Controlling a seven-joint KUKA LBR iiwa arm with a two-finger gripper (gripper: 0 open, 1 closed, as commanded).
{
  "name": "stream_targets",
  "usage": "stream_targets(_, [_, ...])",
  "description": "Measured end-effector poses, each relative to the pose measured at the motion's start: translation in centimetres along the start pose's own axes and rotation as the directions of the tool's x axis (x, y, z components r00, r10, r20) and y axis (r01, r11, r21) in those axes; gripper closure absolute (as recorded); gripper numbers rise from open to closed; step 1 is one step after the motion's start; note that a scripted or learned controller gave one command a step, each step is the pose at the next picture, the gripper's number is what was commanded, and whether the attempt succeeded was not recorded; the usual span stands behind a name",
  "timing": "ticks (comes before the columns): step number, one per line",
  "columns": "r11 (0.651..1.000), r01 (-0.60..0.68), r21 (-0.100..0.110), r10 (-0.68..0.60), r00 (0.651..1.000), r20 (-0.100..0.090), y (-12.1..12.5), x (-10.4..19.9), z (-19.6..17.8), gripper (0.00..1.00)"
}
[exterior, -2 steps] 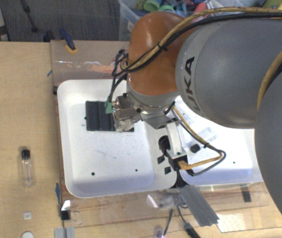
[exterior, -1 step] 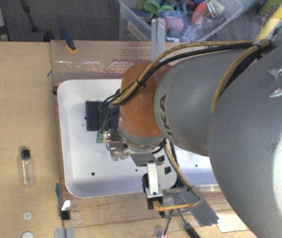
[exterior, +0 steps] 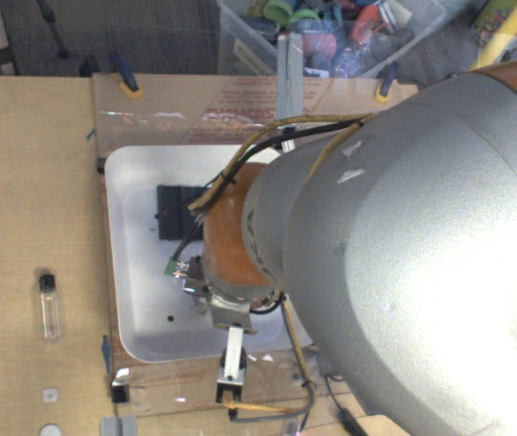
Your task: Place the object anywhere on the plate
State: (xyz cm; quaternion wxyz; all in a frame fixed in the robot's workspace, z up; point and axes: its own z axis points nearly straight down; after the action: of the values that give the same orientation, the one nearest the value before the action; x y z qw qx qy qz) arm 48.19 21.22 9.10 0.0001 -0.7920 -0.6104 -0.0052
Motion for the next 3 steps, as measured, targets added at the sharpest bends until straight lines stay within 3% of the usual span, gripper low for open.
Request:
stream_targets(1, [0.863, 0.506, 0.009, -0.506, 0.863, 0.004, 4.4, 2.5, -11.9, 1.00])
stream_targets(2, [0.870, 0.492, 0.009, -0.492, 0.870, 0.005, 11.2, 2.4, -5.7, 1.00])
stream_targets(3, [0.888, 0.460, -0.001, -0.460, 0.888, 0.000, -0.1, 0.4, 0.0, 1.00])
